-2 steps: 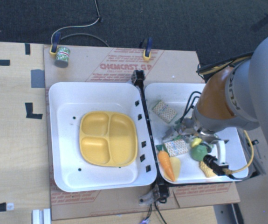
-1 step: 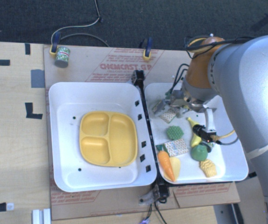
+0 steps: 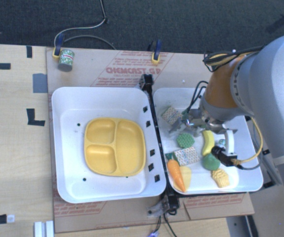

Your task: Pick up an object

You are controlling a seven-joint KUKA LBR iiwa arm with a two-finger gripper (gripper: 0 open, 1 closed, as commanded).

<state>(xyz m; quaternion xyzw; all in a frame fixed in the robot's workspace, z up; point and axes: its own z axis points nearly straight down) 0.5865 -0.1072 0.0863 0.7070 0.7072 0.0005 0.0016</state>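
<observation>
Nearest you, at the front edge of the right bin (image 3: pixel 250 184), you've got an orange carrot (image 3: pixel 175 174) at about 7 o'clock in that bin, tip pointing to the front, and a small yellow corn piece (image 3: pixel 220 177) at about 5 o'clock. Just behind the carrot sits a pale speckled block (image 3: pixel 187 156), touching or nearly touching it. To its 3 o'clock is a round green item (image 3: pixel 211 162), close beside the corn. Behind the block is a green round disc (image 3: pixel 185 140), and a yellow banana (image 3: pixel 208 142) stands just at that disc's 3 o'clock. The gripper (image 3: pixel 191 124) is low over the bin's middle, right behind the disc and banana; can't tell how wide it's set, the wrist hides that, and you can't see anything caught in it. At the gripper's 10 o'clock lies a second speckled block (image 3: pixel 170 114). The grey arm (image 3: pixel 265 83) with its orange band (image 3: pixel 223 85) comes in from 3 o'clock. In the left bin (image 3: pixel 62 132), a yellow divided plate (image 3: pixel 115 146) lies flat near the centre. Farther back, a clamp (image 3: pixel 155 52) grips the cardboard at 12 o'clock, and a small can (image 3: pixel 65 59) with a clip sits at 10 o'clock on the bench, cable trailing off behind.
</observation>
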